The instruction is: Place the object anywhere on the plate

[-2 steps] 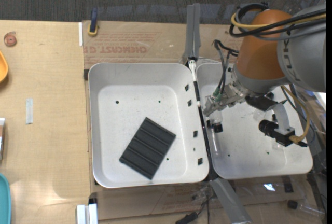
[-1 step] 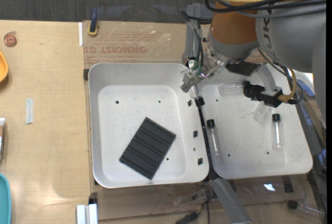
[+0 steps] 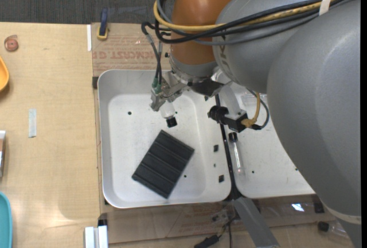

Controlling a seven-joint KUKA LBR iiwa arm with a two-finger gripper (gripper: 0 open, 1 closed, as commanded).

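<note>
The pincer point(image 3: 163, 104) is hanging over the far part of the left bin point(image 3: 109, 143), and from this slant I cannot tell how it is set, nor whether it is carrying anything; a small dark tip is showing at its lower end. Just nearer than it, a black ribbed rectangular slab point(image 3: 164, 163) is lying flat on the bin floor, turned at an angle, apart from the pincer. This slab is probably the plate the task means, since it is the only flat surface in the bin fit to receive something, though that is a judgement. What the object itself is, I cannot tell. The arm point(image 3: 275, 69) is reaching in from the right across the right bin point(image 3: 269, 175), so its bulk is covering much of that side. With the pincer positioned just beyond the slab's far corner, the arm is likely lining up for a short move toward the slab.
</note>
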